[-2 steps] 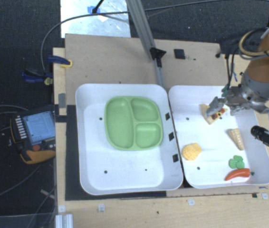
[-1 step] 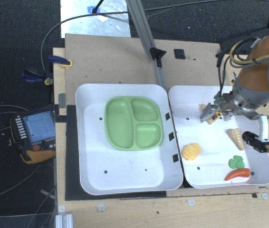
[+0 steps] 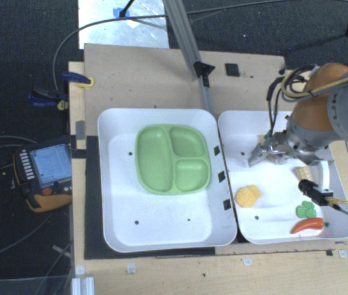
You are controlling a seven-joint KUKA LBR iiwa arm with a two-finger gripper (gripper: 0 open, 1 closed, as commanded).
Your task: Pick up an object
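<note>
dark carpet with loose cables surrounds the brown board counter point(image 3: 162, 78), which carries two shallow white bins side by side. left white bin point(image 3: 118, 220) holds a pale green three-compartment plastic tray point(image 3: 173, 158), lying flat near its centre. right white bin point(image 3: 266, 233) holds a yellow waffle-textured toy point(image 3: 248, 195) near its left wall, a small tan biscuit-like piece point(image 3: 304, 173) by the right side, a green leafy toy point(image 3: 305, 210) and a red-orange sausage-shaped toy point(image 3: 308, 226) in the near right corner. the grey arm's jaws point(image 3: 266, 152) sit low over the bin's upper middle, well apart from the toys; whether they are wide or narrow i cannot tell.
</note>
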